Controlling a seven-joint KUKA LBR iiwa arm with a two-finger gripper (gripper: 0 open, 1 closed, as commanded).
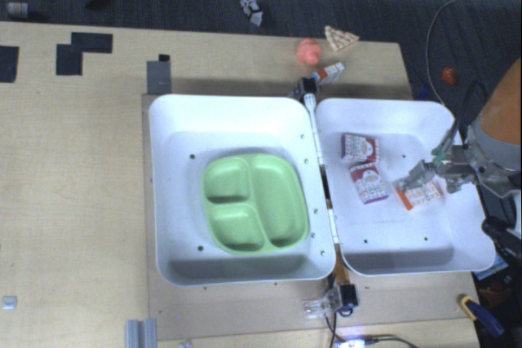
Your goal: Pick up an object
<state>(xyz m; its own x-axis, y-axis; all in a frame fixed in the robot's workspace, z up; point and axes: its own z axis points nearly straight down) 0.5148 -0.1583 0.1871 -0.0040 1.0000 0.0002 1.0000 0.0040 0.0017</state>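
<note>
Reaching in from the right edge, grey arm with orange band (pixel 499 112) held over the right bin (pixel 371 257), wrist low and gripper (pixel 426 178) pointing leftward across the bin floor. Fingers (pixel 418 173) blurred against the white; cannot tell whether spread or pressed together, nor whether anything sits between them. Just under the gripper tip, a small red-and-white packet (pixel 420 196), lying flat, long axis slanted from lower left to upper right, orange-red end toward the bin's middle. Further left in the same bin, two more red-and-white packets: an upper one (pixel 359 147) lying roughly square to the bin wall, and a lower one (pixel 369 182) with long axis running nearly top to bottom, slightly tilted. Printing on all three too small and blurred to read. In the left bin (pixel 175 134), a pale green divided tray (pixel 254 202) with three compartments, resting flat near the centre. Beyond the bins on the wooden bench (pixel 73 175), a pink ball (pixel 308 51) near a triangular wedge (pixel 340 38).
</note>
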